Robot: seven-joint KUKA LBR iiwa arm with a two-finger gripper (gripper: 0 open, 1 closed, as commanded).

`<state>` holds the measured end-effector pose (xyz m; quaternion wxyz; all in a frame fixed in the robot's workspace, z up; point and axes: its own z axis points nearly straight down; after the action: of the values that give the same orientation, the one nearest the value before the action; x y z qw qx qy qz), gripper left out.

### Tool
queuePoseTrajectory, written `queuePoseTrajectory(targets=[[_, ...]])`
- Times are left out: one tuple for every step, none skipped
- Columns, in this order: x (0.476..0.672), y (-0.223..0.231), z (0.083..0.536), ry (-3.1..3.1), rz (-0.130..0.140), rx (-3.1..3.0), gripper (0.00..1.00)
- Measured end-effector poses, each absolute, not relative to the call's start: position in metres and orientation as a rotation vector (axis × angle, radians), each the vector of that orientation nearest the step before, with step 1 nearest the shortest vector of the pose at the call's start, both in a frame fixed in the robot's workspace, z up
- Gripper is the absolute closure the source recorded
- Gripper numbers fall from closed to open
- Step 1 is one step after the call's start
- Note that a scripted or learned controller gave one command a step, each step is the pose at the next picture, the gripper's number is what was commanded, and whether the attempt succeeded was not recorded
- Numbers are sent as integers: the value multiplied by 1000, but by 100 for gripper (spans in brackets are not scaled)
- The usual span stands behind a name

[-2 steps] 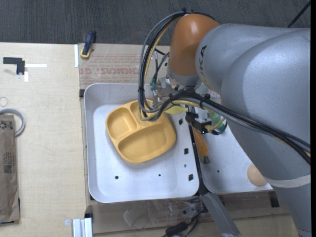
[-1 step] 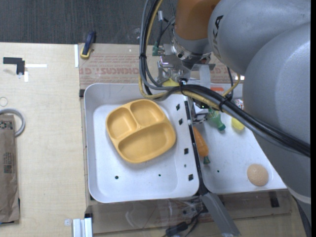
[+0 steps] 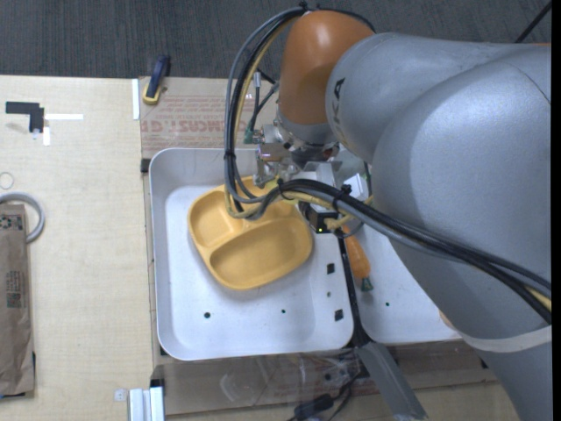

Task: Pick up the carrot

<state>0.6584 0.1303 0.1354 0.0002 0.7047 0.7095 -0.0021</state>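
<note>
The carrot [image 3: 357,258] is orange with a green tip pointing toward the front. It lies in the right bin [image 3: 399,318], just past the divider between the two bins, partly under black cables. My gripper [image 3: 267,175] hangs over the back of the left bin [image 3: 154,235], above the far rim of a yellow divided bowl [image 3: 250,242]. Cables and the wrist cover its tips. The carrot lies to the right of the gripper and nearer the front, apart from it.
The big grey arm covers most of the right bin. A bundle of black cables [image 3: 346,222] runs across the divider. A blue and yellow tool [image 3: 158,79] lies on cardboard behind the bins. A brown paper bag [image 3: 13,296] is on the wooden bench at far left.
</note>
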Motion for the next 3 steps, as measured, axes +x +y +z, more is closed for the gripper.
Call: queuePoseTrajectory(targets=[[659,68,192,2147,-4,2291,100],[659,9,341,2335,-5,2099,100],[658,76,294,2327,-6,2111,100]])
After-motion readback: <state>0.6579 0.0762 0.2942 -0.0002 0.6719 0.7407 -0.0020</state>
